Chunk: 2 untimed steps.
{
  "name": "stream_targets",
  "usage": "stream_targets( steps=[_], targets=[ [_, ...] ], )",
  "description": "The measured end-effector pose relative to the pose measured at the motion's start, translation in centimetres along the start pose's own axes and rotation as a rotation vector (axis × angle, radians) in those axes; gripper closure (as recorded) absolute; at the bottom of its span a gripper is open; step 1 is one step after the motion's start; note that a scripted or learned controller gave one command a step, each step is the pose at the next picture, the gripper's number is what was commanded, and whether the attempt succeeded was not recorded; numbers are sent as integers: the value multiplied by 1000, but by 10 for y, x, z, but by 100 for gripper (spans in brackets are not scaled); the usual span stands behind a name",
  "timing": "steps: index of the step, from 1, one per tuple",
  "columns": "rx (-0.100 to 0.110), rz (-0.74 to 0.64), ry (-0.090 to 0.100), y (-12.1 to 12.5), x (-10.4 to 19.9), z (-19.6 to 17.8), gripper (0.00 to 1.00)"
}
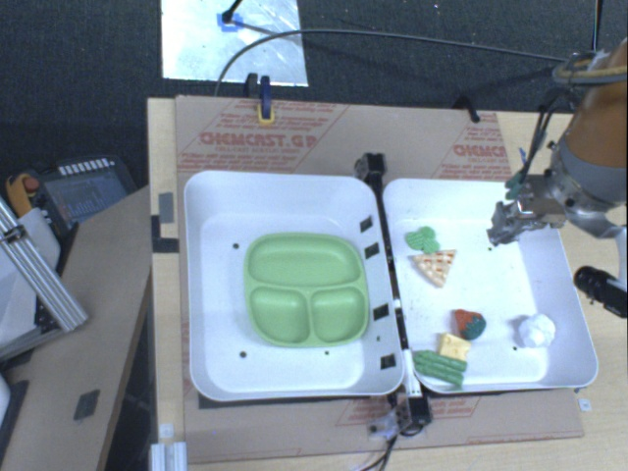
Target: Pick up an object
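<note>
No single target is fixed; the candidates all lie in the right bin (569,292). Near that bin's left wall sit a green leafy piece (422,237) and, touching it just below, a waffle-patterned wedge (435,265). Toward the bin's front edge lie a red-and-teal piece (469,323), a yellow block (453,346) just beneath it, and a green bean pod (439,366) hard against the front left corner. A white crumpled lump (536,331) rests alone near the bin's front right. The gripper (502,226) hangs over bare floor in the bin's rear half, well apart from every item, nothing between its tips; whether its fingers are spread or pressed together I cannot tell, too small and dark. Likely the loose scatter is there to offer several separate grasps. The left bin (211,224) beside it carries a green divided tray (302,287), apparently out of play.
</note>
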<state>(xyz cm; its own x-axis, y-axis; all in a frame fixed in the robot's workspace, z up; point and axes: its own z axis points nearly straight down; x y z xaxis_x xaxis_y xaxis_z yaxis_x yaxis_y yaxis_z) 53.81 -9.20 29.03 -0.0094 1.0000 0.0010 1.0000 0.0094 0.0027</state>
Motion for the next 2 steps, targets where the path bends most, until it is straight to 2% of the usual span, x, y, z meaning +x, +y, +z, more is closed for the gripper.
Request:
stream_targets(
  steps=[1,2],
  targets=[
    [0,1,-1,14,44,4,100],
    [0,1,0,19,89,8,100]
  ],
)
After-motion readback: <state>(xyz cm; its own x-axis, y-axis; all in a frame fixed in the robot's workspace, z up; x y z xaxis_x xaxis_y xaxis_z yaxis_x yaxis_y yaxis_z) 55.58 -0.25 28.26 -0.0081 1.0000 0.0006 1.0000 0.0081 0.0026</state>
